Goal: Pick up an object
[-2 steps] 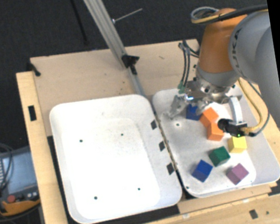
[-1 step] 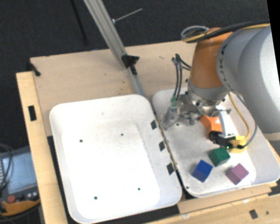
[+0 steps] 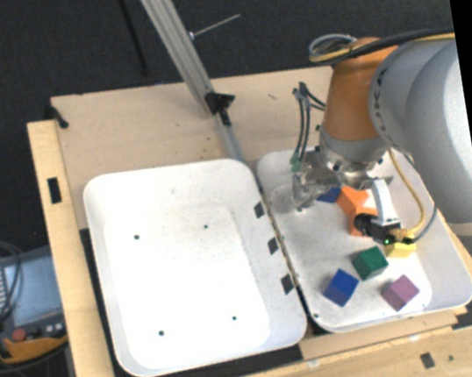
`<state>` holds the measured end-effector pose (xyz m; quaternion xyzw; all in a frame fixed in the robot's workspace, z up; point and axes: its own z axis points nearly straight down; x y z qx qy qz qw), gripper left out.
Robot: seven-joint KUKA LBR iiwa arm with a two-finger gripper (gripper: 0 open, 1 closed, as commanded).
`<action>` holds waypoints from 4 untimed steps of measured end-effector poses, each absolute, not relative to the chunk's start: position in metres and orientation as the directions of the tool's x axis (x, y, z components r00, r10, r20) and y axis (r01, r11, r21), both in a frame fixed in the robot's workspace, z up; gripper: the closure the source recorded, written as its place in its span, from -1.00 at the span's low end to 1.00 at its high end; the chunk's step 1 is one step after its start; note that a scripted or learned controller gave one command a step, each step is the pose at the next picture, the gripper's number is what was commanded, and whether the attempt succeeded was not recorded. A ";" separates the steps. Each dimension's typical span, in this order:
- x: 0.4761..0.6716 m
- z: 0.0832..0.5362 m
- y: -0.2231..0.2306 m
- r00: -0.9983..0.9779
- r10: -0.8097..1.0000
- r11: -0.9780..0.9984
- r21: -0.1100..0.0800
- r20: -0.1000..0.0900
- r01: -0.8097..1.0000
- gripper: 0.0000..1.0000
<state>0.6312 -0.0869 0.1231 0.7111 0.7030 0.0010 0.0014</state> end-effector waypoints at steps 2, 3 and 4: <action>0.639 0.242 -0.092 -0.003 1.000 0.003 0.008 -0.001 1.000 1.00; 0.617 0.251 -0.039 -0.007 1.000 0.007 0.001 0.002 1.000 1.00; 0.599 0.256 0.017 -0.008 1.000 0.008 0.000 0.002 1.000 1.00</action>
